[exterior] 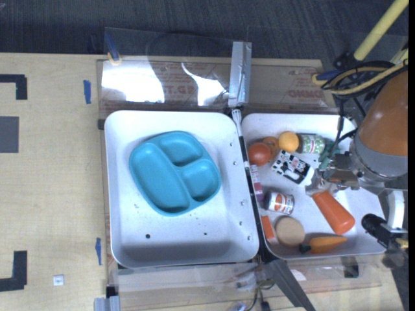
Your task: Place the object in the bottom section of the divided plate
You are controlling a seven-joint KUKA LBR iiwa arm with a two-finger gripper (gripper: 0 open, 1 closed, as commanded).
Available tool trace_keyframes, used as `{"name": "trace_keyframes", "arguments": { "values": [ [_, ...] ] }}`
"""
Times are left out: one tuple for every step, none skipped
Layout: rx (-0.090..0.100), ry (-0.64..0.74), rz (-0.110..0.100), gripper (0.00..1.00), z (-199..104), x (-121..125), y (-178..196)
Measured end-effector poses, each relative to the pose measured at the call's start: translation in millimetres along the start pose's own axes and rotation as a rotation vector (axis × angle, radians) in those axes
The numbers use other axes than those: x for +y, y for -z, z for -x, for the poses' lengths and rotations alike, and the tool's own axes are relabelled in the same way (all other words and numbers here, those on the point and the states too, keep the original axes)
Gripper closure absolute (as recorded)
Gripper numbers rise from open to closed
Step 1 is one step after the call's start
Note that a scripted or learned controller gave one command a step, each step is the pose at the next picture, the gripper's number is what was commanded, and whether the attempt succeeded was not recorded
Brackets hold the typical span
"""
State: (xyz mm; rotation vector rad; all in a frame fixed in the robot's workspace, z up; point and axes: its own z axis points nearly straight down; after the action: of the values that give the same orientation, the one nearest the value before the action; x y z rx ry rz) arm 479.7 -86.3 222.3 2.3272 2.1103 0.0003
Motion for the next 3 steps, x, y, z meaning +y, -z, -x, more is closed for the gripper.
{"name": "trace_keyframes", "arguments": {
  "values": [
    [-0.002,-0.187,0.001,1.0,14,33,-13],
    [-0.003,-0.185,0.003,1.0,14,34,-3],
    [0.0,-0.224,-0.007,1.0,-5,42,-40]
  ]
}}
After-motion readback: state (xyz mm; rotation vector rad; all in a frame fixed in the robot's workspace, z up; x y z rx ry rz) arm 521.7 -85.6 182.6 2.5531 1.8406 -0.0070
